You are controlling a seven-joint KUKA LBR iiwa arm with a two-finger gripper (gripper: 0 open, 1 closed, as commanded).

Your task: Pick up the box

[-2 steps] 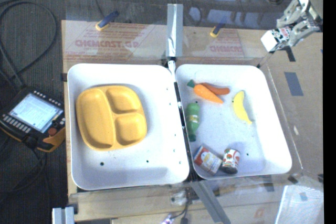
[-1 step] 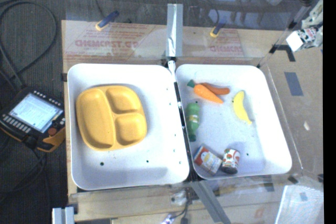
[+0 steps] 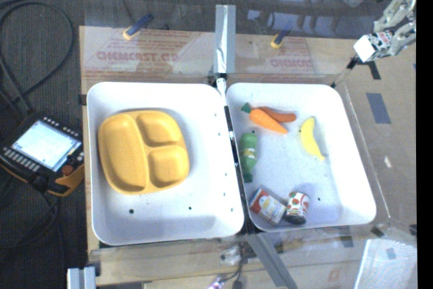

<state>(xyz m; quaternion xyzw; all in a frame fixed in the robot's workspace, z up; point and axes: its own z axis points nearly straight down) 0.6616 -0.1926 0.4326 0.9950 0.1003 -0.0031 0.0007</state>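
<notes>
The pincer [image 3: 387, 39] hangs off the counter's far corner; released or clenched, I cannot tell. Well apart from it lies what looks like the small red-and-white cardboard box [image 3: 266, 206]: light, crushable, best gripped across its narrow sides.

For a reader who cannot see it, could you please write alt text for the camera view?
Two white bins sit side by side: the left bin holds a yellow divided tray, the right bin holds two carrots, a banana, a green bottle and two cans. The gripper is beyond the right bin's far corner.
</notes>
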